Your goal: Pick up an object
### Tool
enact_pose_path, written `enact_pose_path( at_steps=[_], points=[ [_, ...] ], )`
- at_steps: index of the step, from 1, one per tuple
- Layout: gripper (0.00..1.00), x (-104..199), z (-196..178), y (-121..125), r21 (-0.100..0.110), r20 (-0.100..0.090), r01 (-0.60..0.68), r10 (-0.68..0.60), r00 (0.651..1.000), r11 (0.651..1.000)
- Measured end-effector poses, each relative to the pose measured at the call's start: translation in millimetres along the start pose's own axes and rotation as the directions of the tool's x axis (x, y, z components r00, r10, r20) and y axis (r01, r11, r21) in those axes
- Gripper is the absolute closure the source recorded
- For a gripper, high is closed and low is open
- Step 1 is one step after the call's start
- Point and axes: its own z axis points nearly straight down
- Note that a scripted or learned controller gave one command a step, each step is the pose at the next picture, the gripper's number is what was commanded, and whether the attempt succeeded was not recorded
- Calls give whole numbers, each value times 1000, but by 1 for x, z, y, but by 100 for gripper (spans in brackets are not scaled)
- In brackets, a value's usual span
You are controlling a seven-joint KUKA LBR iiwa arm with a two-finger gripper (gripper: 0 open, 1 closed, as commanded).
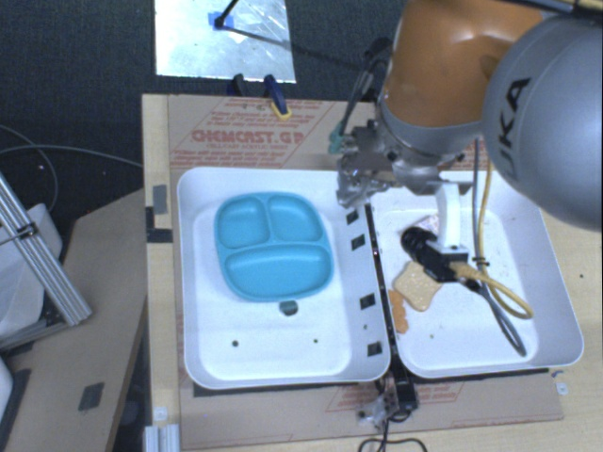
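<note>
Arm (528, 73): the largest thing you see. It reaches in from the right and hangs over the far end of the right bin, hiding part of that bin's floor from you.
Cardboard sheet (254, 135): red-printed, under both bins. It probably serves as a base that keeps them side by side.
Left bin (273, 361): white and shallow.
Right bin (551, 295): white and shallow. Its rim touches the left bin's rim along a seam.
Blue divided plate (273, 246): lies flat in the far half of the left bin. It is broad and low-rimmed, so judge it a hard grab.
Gripper (350, 191): over the far end of the seam, near the plate's far right corner. You cannot tell whether the claw is apart or together, and nothing shows held in it.
Tan toast-shaped piece (416, 287): on the right bin's floor, near the seam. It is the likeliest pick, though it is flat.
Orange strip (399, 314): just beside the toast piece, on its near side.
Small dark piece (288, 307): in the left bin, just off the plate's near edge.
Obstacles: the two rims under the gripper. A straight descent here would likely meet them.
</note>
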Motion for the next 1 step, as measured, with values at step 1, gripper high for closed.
enact_pose_path(
  at_steps=[1],
  points=[
    [100, 29, 66, 27, 23, 6, -2, 2, 1000, 1000]
  ],
)
